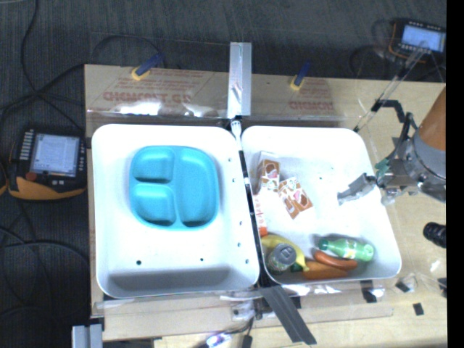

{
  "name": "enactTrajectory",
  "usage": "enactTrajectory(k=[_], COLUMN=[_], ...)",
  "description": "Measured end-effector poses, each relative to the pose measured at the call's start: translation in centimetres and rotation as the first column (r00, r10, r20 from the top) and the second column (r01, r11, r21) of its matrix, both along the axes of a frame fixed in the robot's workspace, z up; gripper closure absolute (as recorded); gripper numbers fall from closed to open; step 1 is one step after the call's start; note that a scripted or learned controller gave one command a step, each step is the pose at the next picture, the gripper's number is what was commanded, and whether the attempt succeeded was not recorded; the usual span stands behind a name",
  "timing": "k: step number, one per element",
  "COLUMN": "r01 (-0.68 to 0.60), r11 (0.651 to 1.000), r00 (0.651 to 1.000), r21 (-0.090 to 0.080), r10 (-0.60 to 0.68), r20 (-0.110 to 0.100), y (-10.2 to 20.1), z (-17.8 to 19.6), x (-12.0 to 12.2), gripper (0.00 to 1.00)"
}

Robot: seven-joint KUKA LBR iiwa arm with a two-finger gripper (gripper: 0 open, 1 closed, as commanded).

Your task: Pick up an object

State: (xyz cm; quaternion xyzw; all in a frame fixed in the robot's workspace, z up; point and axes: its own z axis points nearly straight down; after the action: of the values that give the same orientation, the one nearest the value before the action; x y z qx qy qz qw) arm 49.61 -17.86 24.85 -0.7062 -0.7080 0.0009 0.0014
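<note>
i judge nothing picked yet: my claw (360, 188) hangs over the right bin (377, 167), grip unreadable, bottle (346, 249) untouched.

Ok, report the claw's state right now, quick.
Claw: over the right side of the right bin, nothing seen between it; open or closed cannot be told from this view.

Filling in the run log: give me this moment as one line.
claw: above right bin, right side, holding nothing | right bin: green bottle, snack packets | left bin: blue tray | pick: not yet
</note>
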Motion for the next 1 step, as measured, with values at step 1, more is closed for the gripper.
enactTrajectory(k=[1], r01=[0.000], r11=[1.000], r00=[1.000], r21=[0.000], r10=[0.000], r20=[0.000], y=[0.00], z=[0.00], x=[0.00], gripper=[0.00])
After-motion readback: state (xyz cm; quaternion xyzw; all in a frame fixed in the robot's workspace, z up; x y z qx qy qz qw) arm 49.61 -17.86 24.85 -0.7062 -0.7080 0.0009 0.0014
